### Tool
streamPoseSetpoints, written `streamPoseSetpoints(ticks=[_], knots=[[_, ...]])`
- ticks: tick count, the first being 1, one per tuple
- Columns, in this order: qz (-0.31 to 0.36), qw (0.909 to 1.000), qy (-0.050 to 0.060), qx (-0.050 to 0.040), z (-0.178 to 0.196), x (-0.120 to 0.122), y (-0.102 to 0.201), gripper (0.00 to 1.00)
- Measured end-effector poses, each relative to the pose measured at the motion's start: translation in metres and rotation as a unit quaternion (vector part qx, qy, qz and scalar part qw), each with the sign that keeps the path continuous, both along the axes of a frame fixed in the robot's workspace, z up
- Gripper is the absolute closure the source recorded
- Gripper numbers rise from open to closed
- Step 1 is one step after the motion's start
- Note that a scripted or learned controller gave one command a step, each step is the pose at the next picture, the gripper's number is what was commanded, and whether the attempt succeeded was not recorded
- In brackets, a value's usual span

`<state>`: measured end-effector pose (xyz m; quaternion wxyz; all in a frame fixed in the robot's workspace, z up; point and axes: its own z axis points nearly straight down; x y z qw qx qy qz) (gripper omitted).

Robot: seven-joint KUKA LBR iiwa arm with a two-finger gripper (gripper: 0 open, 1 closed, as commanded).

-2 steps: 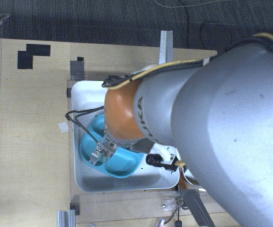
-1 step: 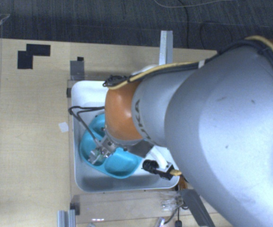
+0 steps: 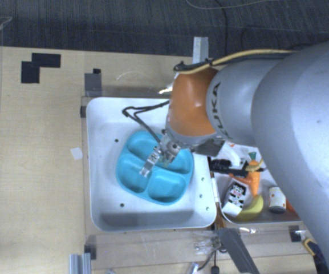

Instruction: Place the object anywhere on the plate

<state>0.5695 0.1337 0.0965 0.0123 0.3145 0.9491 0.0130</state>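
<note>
From the camera view I've got the gripper (image 3: 153,163) low over the plate (image 3: 153,173), the blue sectioned one in the left bin (image 3: 104,153), right about its middle ridge. I cannot tell how the tool is set, and I see nothing in it. Which object is meant I can't say; candidates sit in the right bin (image 3: 228,213), right of the plate: a banana (image 3: 252,208), an orange carrot-like piece (image 3: 254,178), a small can (image 3: 276,198), a black-and-white box (image 3: 236,194). My guess is they're light, stiff and smooth; I'd take the banana across its middle, the can around its sides.
</note>
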Motion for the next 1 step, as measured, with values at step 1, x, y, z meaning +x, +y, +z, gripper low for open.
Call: streamPoseSetpoints(ticks=[1], knots=[[0.107,0.9942,0.012,-0.0083,0.0342,-0.0667,0.0177,0.0]])
